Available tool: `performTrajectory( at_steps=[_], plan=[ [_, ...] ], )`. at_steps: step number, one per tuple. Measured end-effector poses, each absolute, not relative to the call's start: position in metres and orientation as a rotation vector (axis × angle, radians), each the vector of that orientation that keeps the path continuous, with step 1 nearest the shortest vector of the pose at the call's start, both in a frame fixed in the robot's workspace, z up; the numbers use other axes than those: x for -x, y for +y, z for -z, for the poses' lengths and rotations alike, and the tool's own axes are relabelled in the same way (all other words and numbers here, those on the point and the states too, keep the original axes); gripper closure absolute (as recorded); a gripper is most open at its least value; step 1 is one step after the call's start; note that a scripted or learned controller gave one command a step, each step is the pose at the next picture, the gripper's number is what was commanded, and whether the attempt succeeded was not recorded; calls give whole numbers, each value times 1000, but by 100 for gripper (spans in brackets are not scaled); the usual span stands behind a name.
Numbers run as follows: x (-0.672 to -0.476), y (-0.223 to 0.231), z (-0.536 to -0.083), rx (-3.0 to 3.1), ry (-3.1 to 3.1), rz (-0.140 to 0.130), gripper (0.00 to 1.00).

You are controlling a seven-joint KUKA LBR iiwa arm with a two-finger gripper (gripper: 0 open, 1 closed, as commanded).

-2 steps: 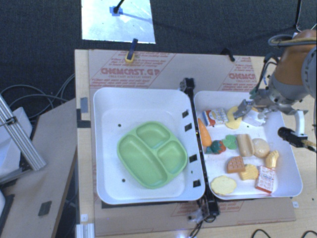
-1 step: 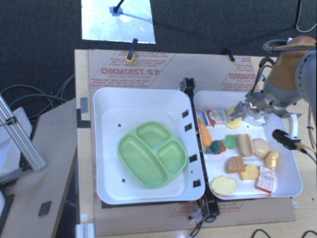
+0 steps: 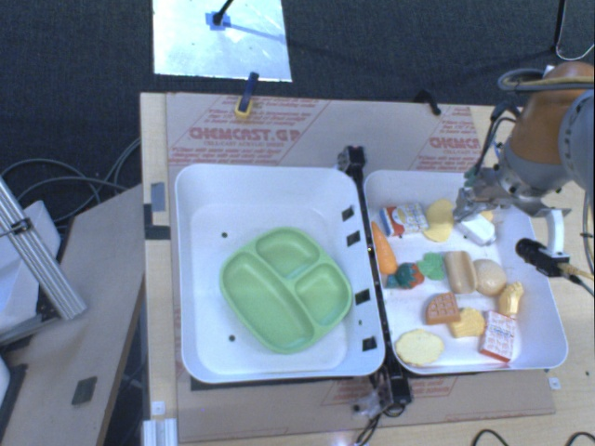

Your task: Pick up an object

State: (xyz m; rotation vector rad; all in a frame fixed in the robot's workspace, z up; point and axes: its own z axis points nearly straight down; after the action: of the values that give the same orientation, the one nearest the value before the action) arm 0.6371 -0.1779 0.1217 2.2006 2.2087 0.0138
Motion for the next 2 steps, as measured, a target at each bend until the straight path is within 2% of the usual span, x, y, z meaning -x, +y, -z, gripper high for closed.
performTrajectory(
  at_steps=[2],
  plan=[
    [-647, -178, -223, -2209, 2223, -7, 100]
  ],
)
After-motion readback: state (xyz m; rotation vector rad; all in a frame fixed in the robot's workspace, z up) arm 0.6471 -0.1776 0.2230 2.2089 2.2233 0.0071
